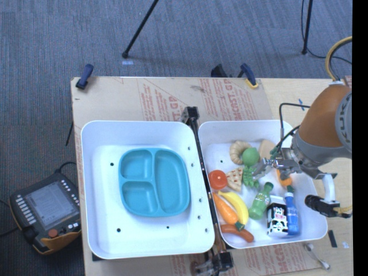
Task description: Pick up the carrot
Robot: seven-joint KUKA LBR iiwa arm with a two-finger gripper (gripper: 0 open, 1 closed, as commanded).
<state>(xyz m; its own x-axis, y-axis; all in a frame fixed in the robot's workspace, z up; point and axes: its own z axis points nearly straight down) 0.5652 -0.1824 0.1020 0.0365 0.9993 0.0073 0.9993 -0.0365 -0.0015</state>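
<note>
From the camera above, I take the right bin as my landmark. My arm comes in over its right wall, orange band uppermost, and my gripper hangs inside the bin's upper half, above the clutter there. Whether it is spread or pressed together I cannot tell; the metal parts blur into the toys under them.

The carrot lies in the bin's lower left part, slanting down toward the front wall, well apart from my gripper. A banana lies right against its right side, a tomato sits just above its upper end, and a red chilli lies below it near the front wall. A green bottle stands tilted between the banana and a cow-print carton. Left of the bin, the second bin holds a blue divided plate.
</note>
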